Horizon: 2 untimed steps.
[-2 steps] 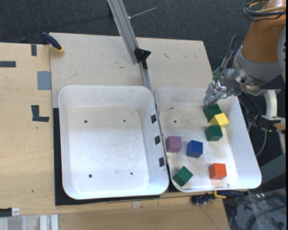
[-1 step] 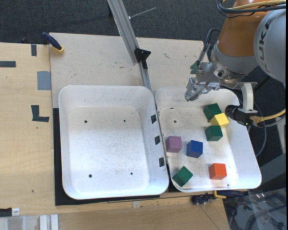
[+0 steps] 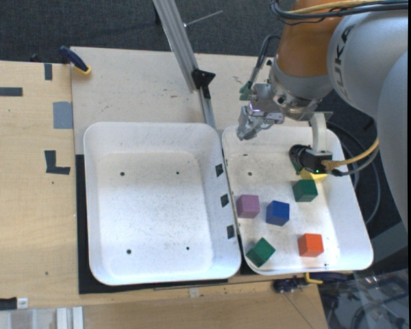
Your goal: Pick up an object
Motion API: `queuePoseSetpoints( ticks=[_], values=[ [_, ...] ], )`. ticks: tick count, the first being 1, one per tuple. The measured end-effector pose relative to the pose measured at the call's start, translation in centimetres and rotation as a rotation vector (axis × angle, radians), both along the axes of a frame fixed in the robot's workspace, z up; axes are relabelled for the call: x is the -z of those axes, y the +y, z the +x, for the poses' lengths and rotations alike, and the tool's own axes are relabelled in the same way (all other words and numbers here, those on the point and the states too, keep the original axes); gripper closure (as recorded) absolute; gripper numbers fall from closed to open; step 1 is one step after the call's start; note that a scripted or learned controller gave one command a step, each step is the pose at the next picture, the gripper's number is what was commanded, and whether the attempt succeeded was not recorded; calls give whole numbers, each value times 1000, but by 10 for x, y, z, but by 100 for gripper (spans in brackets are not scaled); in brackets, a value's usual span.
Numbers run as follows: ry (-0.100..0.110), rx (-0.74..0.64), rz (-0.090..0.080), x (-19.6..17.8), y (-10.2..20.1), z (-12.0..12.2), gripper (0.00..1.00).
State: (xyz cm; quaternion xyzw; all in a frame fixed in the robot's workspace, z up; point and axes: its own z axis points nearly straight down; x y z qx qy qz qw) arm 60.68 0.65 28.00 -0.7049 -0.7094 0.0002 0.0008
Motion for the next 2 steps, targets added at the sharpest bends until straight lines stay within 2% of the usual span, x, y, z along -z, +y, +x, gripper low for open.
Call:
queuePoseSetpoints(
  ticks=[2],
  values=[
    [0, 2, -1, 29, 84, 27, 100]
  ],
)
